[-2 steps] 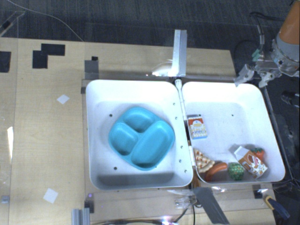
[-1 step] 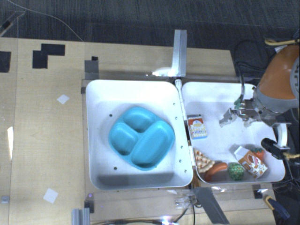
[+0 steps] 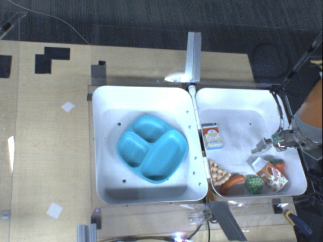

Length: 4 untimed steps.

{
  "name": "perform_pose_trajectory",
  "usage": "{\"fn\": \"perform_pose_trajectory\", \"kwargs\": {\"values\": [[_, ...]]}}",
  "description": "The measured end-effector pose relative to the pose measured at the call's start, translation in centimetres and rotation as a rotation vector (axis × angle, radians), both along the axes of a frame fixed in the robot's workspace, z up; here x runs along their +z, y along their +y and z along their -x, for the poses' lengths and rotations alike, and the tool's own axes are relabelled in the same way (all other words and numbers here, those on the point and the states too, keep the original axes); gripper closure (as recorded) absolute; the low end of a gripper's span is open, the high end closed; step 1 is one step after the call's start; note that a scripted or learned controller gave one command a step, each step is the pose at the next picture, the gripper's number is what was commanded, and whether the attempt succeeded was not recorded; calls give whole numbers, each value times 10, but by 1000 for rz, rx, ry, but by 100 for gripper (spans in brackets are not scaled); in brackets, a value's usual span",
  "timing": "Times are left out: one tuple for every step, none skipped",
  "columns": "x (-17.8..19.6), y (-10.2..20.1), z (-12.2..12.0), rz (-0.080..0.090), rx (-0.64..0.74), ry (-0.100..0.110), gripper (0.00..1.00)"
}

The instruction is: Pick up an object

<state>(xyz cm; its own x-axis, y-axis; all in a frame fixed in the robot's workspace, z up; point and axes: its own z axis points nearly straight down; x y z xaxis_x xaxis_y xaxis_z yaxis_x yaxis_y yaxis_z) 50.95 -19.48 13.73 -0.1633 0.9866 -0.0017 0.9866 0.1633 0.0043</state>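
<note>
The wooden bench [image 3: 45, 150] carries two shallow white bins side by side. The left bin [image 3: 103, 135] holds a blue divided plate [image 3: 152, 147] with three compartments, lying roughly in its middle and tilted toward the front. The right bin [image 3: 237, 105] holds the smaller items, gathered mostly along its near edge and left wall.

The arm [image 3: 310, 112] enters from the right, its orange band just showing over the right bin's far right side. The gripper [image 3: 266, 145] hangs low over the bin's right half; whether its fingers are open or closed cannot be told at this size, and nothing is seen between them.

Just below and slightly right of the gripper lies a small orange-and-white carton [image 3: 273, 178], tilted, near the bin's front right corner. Beside it to the left sits a green bumpy ball-like item [image 3: 254, 184], then a red sausage-shaped toy [image 3: 232, 180], touching a waffle-patterned piece [image 3: 217, 171] against the left wall. Further back along that wall, well apart from the gripper, lies a small flat packet [image 3: 212, 136] with a red and blue print.
</note>
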Motion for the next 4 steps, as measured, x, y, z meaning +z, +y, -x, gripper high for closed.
{"fn": "perform_pose_trajectory", "kwargs": {"values": [[-30,-11,10,0,116,0,0],[-17,-10,21,2,375,0,0],[-26,38,-60,1,185,0,0],[66,-9,20,3,248,-2,0]]}}
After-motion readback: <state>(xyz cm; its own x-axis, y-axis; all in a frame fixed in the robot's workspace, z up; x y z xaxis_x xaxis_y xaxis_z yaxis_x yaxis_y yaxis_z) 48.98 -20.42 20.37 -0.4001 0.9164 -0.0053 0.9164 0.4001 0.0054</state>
